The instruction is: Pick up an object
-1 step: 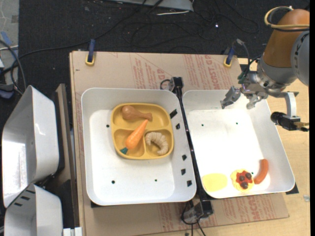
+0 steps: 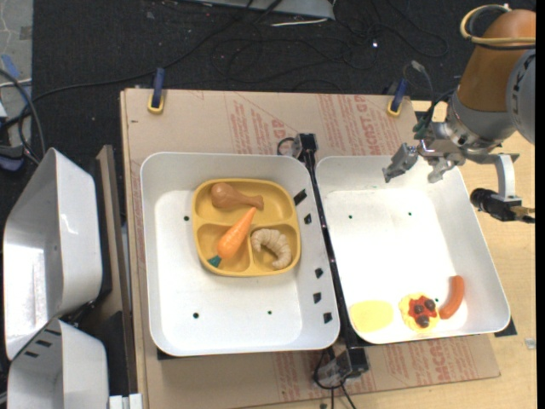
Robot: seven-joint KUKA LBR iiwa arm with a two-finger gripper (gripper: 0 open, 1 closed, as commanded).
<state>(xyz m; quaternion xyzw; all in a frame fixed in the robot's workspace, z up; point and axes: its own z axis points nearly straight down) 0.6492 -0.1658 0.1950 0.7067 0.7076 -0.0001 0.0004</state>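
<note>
My gripper (image 2: 419,167) hangs over the far edge of the right bin (image 2: 400,228), open, with nothing between its two grey fingers. At that bin's near end lie a flat yellow piece (image 2: 371,315), a small red and yellow pizza-like toy (image 2: 420,310) and an orange-red sausage (image 2: 452,296), all well away from the gripper. In the left bin (image 2: 170,254) sits a yellow divided plate (image 2: 204,250) holding a brown drumstick (image 2: 236,197), an orange carrot (image 2: 236,235) and a pale shrimp (image 2: 273,245).
The bins rest on a cardboard sheet (image 2: 255,118) held by yellow clamps (image 2: 156,102) at the far edge. White tubs (image 2: 47,237) stand at the left. Cables lie on the dark floor behind the bench.
</note>
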